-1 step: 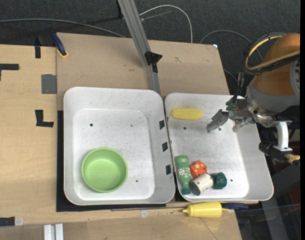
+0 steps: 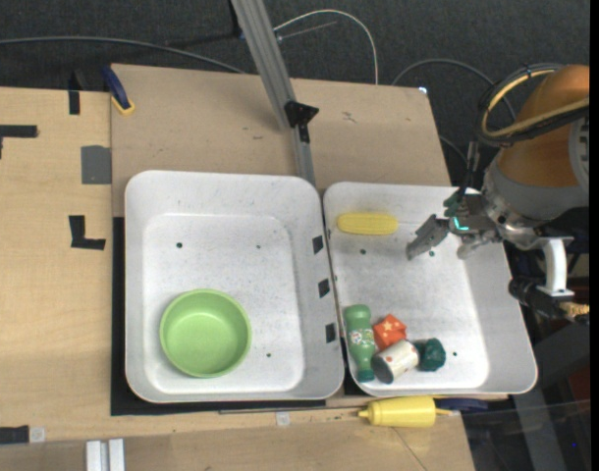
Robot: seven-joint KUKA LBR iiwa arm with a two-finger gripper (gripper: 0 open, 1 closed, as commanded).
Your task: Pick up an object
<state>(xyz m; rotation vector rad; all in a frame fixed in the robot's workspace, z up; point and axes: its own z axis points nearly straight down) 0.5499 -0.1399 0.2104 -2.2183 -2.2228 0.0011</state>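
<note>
My gripper [image 2: 449, 239] hangs over the upper right part of the right bin [image 2: 476, 302], its two fingers [image 2: 424, 239] spread apart and open with nothing between them. A yellow oblong object [image 2: 366, 225] lies just left of it near the bin's back wall. At the front of the same bin sits a cluster: a green bottle [image 2: 358, 340], an orange-red piece [image 2: 389, 330], a grey-white cylinder [image 2: 396, 360] and a dark green piece [image 2: 432, 353]. A green bowl [image 2: 205, 333] rests in the left bin [image 2: 221, 204].
A yellow bottle [image 2: 403, 412] lies on the bench just outside the right bin's front rim. A grey metal pole [image 2: 270, 57] slants down to the gap between the bins at the back. Cables [image 2: 329, 23] loop behind the bench.
</note>
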